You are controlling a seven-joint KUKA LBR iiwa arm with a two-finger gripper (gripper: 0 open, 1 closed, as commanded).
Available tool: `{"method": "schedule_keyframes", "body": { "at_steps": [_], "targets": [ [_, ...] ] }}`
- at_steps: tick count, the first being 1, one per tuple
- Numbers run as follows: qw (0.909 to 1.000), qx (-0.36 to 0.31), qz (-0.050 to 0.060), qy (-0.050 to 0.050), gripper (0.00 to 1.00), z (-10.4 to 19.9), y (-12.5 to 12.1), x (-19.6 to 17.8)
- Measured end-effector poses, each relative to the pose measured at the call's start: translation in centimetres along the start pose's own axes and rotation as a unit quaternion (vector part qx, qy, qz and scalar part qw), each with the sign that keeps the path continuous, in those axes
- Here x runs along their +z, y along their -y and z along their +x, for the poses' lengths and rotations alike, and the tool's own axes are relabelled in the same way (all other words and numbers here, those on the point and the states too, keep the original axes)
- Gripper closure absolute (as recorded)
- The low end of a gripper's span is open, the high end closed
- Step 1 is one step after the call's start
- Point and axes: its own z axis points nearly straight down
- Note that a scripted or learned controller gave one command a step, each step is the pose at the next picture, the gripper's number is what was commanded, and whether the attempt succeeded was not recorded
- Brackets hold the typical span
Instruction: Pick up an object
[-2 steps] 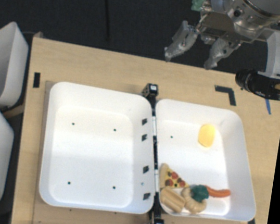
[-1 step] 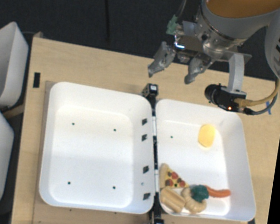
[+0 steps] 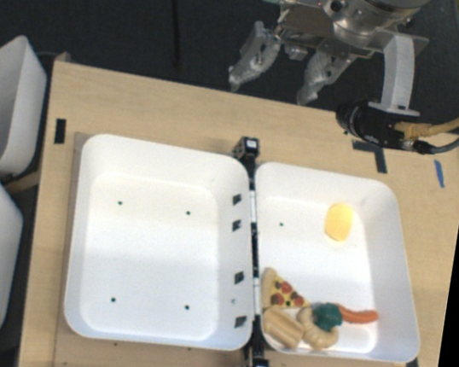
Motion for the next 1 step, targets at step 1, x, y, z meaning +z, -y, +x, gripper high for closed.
{"method": "schedule_keyframes", "body": {
  "at_steps": [1],
  "targets": [
    [1.0,0.002,0.008,0.003,0.0,3.9,-3.93,13.21]
  ]
}}
